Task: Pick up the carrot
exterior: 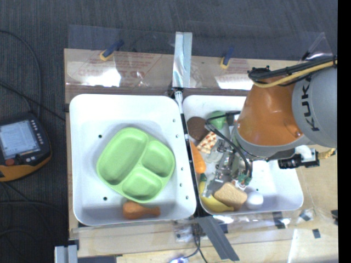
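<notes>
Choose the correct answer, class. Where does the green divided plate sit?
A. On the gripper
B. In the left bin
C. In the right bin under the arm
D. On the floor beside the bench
B. The green divided plate rests on the floor of the left bin, apart from the arm.

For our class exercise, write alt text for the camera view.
The robot arm's hand hangs low over cluttered food items in the right bin, near a carrot by the divider. The left bin holds a green divided plate.
</notes>
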`<state>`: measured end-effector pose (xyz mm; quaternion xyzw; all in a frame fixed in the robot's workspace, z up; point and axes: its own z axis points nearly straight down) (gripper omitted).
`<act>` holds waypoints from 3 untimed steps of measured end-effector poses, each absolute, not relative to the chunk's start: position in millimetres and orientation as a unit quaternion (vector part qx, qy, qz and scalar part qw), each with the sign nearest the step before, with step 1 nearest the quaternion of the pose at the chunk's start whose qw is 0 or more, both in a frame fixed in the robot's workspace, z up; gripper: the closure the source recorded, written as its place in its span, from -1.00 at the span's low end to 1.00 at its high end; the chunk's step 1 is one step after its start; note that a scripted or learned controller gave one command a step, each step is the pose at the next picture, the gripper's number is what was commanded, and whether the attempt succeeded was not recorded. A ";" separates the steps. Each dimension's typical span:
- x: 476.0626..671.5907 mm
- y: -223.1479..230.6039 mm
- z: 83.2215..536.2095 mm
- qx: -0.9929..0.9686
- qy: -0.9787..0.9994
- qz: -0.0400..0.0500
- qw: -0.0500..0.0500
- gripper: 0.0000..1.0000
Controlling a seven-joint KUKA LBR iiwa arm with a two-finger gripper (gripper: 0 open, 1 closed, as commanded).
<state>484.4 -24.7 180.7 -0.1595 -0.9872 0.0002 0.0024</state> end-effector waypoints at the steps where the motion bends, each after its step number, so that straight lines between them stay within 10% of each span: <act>1: 483.6 -48.7 180.5 -0.335 -0.942 0.002 0.002 -1.00; 3: 511.4 0.5 180.1 -0.368 -0.930 0.002 0.003 -1.00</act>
